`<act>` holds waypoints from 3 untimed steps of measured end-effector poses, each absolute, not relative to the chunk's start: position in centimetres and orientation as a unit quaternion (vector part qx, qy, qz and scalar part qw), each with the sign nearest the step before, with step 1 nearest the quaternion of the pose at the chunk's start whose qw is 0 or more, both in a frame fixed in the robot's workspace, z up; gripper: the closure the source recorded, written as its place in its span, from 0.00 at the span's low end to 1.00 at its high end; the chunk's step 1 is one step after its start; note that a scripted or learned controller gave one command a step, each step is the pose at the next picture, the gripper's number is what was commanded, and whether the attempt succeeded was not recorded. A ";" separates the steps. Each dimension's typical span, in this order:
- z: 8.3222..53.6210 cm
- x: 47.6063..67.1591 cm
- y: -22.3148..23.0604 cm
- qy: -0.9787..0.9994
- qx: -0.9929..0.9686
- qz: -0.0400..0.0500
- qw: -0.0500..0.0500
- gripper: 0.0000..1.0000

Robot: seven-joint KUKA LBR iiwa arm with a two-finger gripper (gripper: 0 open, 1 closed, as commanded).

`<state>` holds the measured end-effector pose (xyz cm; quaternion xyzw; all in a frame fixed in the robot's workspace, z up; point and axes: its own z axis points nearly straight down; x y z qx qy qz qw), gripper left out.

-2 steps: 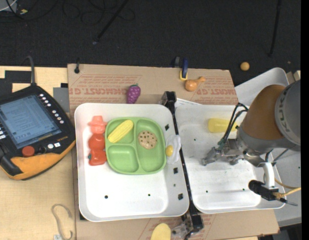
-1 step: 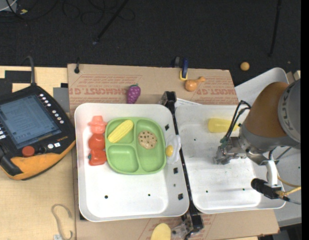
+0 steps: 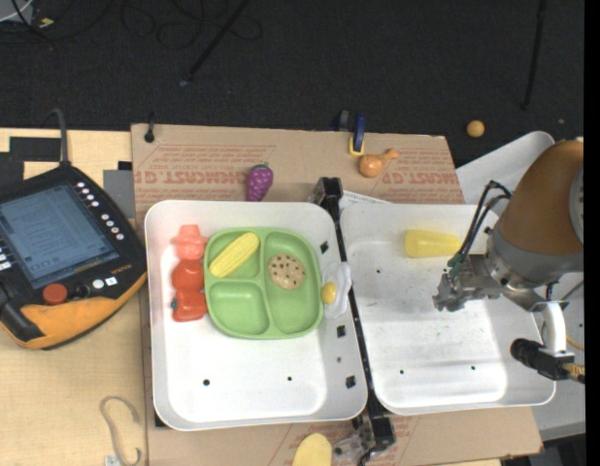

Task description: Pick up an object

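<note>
The gripper (image 3: 453, 294) hangs low in the right bin (image 3: 416, 382), close to the yellow block (image 3: 432, 243), likely to grab it, but I cannot tell its state.

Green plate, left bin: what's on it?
On the green plate: a yellow corn cob in the upper-left compartment, a cookie in the upper-right; the lower compartment looks bare. The plate covers the left bin floor under it.
</note>
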<state>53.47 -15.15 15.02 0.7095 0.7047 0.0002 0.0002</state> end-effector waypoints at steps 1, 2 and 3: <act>19.9 52.9 -14.5 0.707 0.707 0.001 0.001 1.00; 22.9 53.0 -14.6 0.707 0.707 0.001 0.001 1.00; 22.9 53.6 -8.4 0.709 0.706 0.000 -0.002 1.00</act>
